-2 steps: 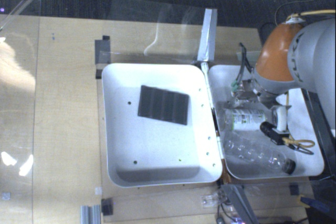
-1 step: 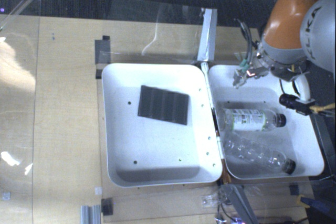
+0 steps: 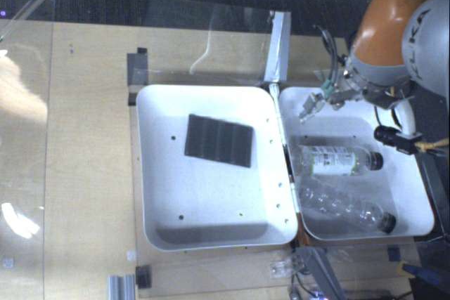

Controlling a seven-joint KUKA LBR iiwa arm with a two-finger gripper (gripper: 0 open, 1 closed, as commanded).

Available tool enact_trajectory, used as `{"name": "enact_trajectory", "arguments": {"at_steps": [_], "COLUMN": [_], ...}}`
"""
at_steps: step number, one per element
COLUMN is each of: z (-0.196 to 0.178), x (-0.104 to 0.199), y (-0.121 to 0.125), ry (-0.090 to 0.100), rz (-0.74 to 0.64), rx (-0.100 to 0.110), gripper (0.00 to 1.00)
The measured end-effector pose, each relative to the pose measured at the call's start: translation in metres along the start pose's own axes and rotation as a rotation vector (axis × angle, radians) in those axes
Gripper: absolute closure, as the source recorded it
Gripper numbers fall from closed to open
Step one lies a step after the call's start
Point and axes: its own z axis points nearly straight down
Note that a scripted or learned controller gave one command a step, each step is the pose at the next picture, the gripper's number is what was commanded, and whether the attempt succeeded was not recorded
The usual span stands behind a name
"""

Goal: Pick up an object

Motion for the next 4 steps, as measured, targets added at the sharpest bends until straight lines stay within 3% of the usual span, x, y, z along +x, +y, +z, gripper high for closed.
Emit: {"name": "enact_trajectory", "arguments": {"at_steps": [1,2,3,4], "z": [0.0,0.082,0.096,0.083], "x": [-0.014,-0.011,0.011,0.01], "y": [0.038,-0.032,-0.071,-0.067], "ry": [0.0,0.002,-0.002,-0.006], "rz": [0.006,0.158,0.009,0.008], "rx": [-0.001,0.006,-0.006,-0.017], "gripper": [0.0,0.0,0.0,1.0]}}
